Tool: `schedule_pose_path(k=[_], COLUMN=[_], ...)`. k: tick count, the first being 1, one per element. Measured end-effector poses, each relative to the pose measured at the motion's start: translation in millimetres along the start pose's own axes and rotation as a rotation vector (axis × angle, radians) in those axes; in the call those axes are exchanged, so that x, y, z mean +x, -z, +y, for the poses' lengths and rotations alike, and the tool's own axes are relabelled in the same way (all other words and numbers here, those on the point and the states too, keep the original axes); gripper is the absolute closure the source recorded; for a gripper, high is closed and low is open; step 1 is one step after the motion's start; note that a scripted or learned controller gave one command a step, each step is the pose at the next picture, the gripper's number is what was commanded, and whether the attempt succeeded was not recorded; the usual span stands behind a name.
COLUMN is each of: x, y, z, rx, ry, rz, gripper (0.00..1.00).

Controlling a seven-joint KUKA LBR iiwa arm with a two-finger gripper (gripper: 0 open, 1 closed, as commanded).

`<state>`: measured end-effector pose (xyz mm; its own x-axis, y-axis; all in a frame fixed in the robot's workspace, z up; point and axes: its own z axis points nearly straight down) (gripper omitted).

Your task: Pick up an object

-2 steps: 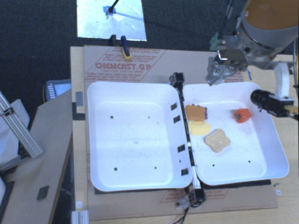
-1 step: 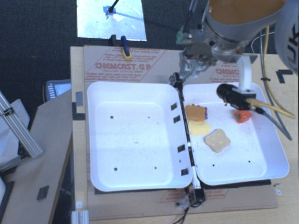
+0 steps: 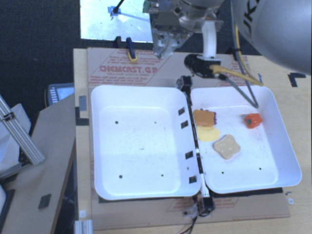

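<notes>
1. The gripper (image 3: 162,47) hangs high above the bench, over the cardboard sheet (image 3: 127,68) beyond the far edge of the left bin (image 3: 97,145). I cannot tell its state, since its tip is blurred and seen from above.
2. Nothing shows at the gripper's tip.
3. The grey arm (image 3: 273,18) fills the upper right corner of the view, with the wrist body just above the gripper.
4. The right bin (image 3: 280,165) carries four small items, all in its far half.
5. An orange waffle-like piece (image 3: 204,117) lies close to the bin's left wall, near the divider between the two bins; a dark purple edge shows on its right side.
6. A flat yellow piece (image 3: 208,134) lies just in front of the orange one, touching or nearly touching it.
7. A tan toast-shaped piece (image 3: 226,146) sits just beside the yellow piece, toward the middle of the bin floor.
8. A red-orange object with a small dark spot (image 3: 252,121) rests apart from the other three, near the bin's right wall.
9. A yellow cable (image 3: 239,77) runs from a black fitting (image 3: 197,65) across the far edge of the right bin.
10. A blue and yellow clamp (image 3: 131,50) sits at the far edge of the cardboard sheet.
</notes>
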<state>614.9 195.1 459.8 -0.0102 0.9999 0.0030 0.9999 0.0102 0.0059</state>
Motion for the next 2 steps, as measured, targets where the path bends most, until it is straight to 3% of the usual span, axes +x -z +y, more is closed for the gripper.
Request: schedule_pose_path(k=[1,2], x=[42.1,39.0], y=[25.2,78.9], z=[2.2,19.1], rx=[0.001,-0.002], ry=[-0.001,-0.004], rz=[0.0,0.0], gripper=[1.0,1.0])
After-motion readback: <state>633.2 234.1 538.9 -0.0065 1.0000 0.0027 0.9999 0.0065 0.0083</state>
